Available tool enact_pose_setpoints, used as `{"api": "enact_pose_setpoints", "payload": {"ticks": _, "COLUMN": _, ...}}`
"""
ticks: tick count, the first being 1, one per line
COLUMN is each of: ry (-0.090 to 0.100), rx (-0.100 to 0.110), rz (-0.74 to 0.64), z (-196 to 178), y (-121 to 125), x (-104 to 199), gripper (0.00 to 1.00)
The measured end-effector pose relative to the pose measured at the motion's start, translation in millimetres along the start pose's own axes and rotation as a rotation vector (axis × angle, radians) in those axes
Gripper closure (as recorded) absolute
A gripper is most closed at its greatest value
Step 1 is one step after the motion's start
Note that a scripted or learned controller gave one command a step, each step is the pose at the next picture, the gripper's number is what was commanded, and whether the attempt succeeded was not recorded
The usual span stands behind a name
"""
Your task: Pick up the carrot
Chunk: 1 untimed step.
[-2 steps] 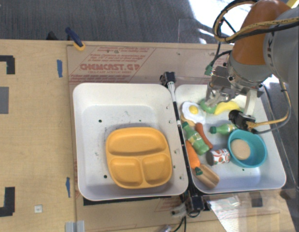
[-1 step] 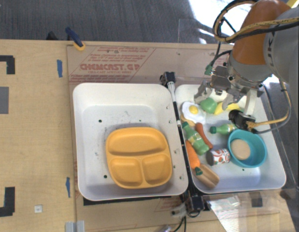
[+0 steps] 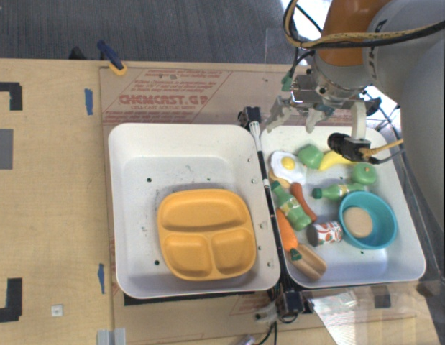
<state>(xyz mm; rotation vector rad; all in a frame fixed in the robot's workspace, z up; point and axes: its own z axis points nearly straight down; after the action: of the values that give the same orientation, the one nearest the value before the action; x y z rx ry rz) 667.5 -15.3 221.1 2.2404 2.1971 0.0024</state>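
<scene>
The gripper [image 3: 324,117], fingers apart and empty, hangs at 12 o'clock of the right bin [image 3: 405,264], leaving the carrot [image 3: 287,233] at 7 o'clock free for a descent.

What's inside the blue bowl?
Inside the round blue bowl in the right white bin sits a tan, flat round piece, maybe a toy cookie. Whatever might lie under that piece is covered, so it cannot be seen.

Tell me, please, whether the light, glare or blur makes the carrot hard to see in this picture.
In the camera view, light is even; the carrot by the right bin's left wall is sharp and orange, free of glare; bright window glare sits at the top right, behind the arm; soft shadow lies along the yellow tray.
</scene>
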Motion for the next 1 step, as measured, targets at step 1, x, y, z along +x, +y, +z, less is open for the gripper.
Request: {"api": "enact_pose_setpoints", "payload": {"ticks": 1, "ry": -0.006, "rx": -0.012, "rz": -0.358, "z": -113.2, "y": 2.7, "x": -61.5, "gripper": 0.00}}
